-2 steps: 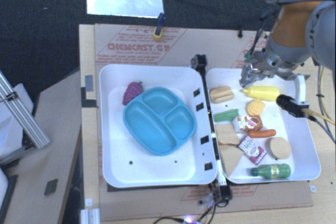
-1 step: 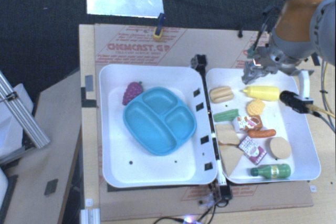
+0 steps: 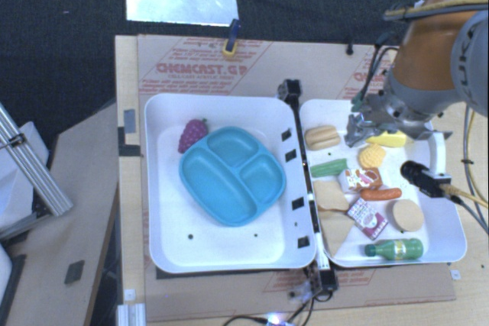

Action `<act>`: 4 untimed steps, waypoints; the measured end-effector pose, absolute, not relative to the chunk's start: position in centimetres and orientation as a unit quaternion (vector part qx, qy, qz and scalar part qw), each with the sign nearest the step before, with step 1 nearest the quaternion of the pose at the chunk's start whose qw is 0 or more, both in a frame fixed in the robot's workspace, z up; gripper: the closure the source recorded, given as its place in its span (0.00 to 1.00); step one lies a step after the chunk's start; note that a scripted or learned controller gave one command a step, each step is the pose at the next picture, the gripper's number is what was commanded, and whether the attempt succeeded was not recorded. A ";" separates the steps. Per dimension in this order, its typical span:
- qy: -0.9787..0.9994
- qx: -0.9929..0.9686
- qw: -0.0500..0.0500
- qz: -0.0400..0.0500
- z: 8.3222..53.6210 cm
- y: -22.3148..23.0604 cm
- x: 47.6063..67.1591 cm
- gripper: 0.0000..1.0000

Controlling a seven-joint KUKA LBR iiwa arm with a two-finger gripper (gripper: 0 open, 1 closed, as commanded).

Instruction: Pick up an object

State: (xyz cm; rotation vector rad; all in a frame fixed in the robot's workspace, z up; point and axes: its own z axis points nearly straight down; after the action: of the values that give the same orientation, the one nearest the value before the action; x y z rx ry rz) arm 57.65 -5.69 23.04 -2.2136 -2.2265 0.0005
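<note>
My gripper [image 3: 357, 131] hangs over the far part of the right bin [image 3: 456, 239], between a tan bun [image 3: 322, 137] and a yellow banana-like piece [image 3: 388, 140]. Just below it lie a green pickle [image 3: 328, 167] and an orange ridged piece [image 3: 372, 156]. Nearer the front sit a red and white carton [image 3: 359, 179], a red sausage [image 3: 380, 195], a bread slice [image 3: 331, 196], a red box [image 3: 367, 218], a round tan cookie [image 3: 406, 215] and a green bottle [image 3: 394, 249]. Nothing is visibly held.
The left bin [image 3: 164, 240] holds a blue divided plate [image 3: 231, 175] and a purple grape bunch [image 3: 192, 134] at its far left. A black divider rail [image 3: 302, 172] runs between the bins. The arm's orange band [image 3: 435, 34] looms over the right bin's far corner.
</note>
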 end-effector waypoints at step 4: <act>-0.708 -0.707 -0.001 -0.001 23.2 -4.1 52.5 1.00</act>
State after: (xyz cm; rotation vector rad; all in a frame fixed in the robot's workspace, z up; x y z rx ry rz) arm 52.53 -4.13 23.23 -2.2213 -2.2245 -0.0031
